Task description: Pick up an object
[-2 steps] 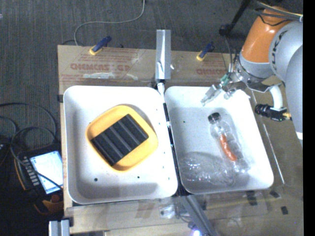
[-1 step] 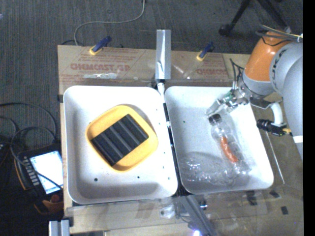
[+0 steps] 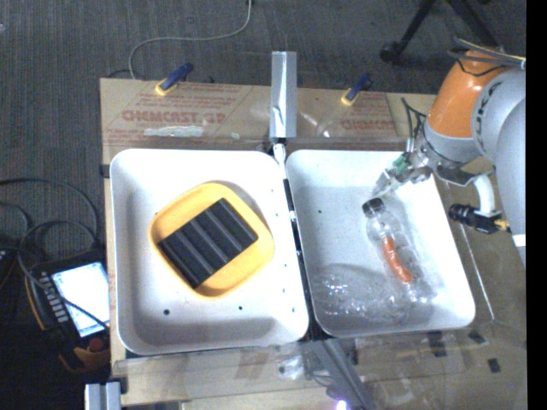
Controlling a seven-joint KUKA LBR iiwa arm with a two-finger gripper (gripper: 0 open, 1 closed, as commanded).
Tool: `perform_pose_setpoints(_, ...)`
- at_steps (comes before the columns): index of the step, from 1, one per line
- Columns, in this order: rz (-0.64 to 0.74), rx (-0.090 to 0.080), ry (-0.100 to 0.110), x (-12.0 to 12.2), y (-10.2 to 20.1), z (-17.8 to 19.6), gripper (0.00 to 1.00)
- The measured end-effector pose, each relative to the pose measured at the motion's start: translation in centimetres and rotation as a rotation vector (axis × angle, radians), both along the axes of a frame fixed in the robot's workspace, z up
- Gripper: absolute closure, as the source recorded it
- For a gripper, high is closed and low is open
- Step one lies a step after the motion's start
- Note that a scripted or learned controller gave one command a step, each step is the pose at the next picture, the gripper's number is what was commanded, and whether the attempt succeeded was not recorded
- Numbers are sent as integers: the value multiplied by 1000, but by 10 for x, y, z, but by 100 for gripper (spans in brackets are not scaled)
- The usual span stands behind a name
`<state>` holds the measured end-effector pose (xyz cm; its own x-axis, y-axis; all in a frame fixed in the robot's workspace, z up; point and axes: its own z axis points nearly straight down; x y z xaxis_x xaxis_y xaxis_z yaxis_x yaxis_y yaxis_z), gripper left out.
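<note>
table: brown board top (image 3: 214, 118) | two blue clamps (image 3: 173, 78) (image 3: 357, 86) on its far edge | silver metal post (image 3: 283, 101) between them | thin pale cable (image 3: 214, 37) on dark carpet beyond | handheld screen pendant (image 3: 73, 293) left of table | black chair base (image 3: 436, 11) beyond right corner

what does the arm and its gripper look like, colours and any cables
The arm is a rounded, glossy light grey body with a bulbous orange band above the wrist. A thin dark cable runs along the wrist side, and a black fitting juts out lower down. The gripper is small, pale and metallic, with greenish highlights.
</note>
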<state>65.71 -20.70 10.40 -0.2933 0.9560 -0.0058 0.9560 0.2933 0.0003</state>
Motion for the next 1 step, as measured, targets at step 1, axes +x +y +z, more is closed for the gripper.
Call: perform_pose_setpoints(1,285,3,0,9,77,57,100)
